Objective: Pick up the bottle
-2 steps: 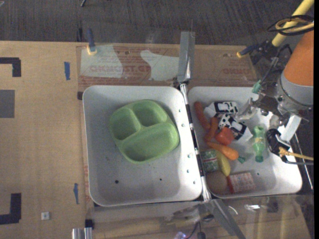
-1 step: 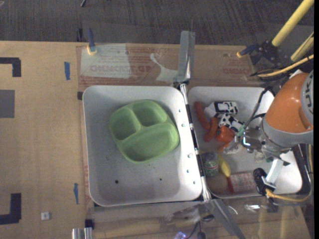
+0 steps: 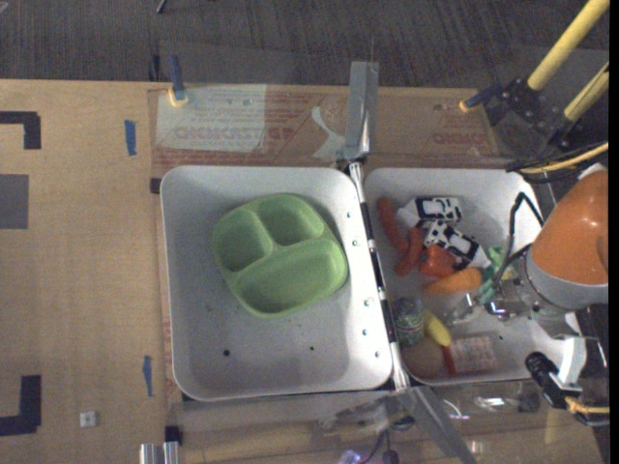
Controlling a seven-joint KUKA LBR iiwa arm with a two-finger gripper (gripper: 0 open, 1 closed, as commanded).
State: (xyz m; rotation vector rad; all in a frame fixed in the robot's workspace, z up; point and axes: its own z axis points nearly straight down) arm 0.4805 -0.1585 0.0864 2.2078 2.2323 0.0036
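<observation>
Bottle [image 3: 471, 355] lies on its side at the near edge of the right bin [image 3: 503, 184], long axis across the view, red cap end toward the left; its label print is too small to read. Just beyond, the gripper [image 3: 493, 303] hangs over toys; whether it is open, I cannot tell. Farther left, a green divided plate [image 3: 280, 255] sits in the left bin [image 3: 193, 346].

You see a green divided plate [image 3: 280, 254] mid left bin [image 3: 189, 356]; orange carrots [image 3: 389, 222] at eleven o'clock in right bin [image 3: 513, 184].
</observation>
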